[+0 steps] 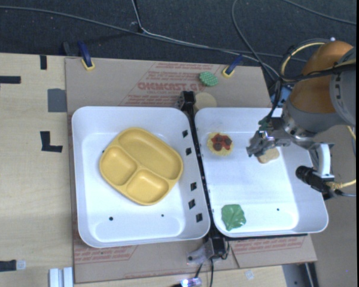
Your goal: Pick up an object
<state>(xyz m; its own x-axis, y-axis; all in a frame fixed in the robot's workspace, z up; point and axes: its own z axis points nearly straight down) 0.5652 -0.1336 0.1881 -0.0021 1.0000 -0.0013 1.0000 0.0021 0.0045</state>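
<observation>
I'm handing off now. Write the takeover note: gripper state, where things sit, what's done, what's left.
Gripper: low in the right bin, over a small tan object; grip unconfirmed.
Right bin also holds a small pizza toy near the divider and a green leafy toy at the front.
Left bin: yellow divided plate.
Done: approach.
Left: confirm the grasp and lift.

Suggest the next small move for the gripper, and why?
Probably a short straight lift, to test the grasp. The gripper sits low in the right bin, right over a tan piece; whether it holds that piece is unclear from this view.
</observation>
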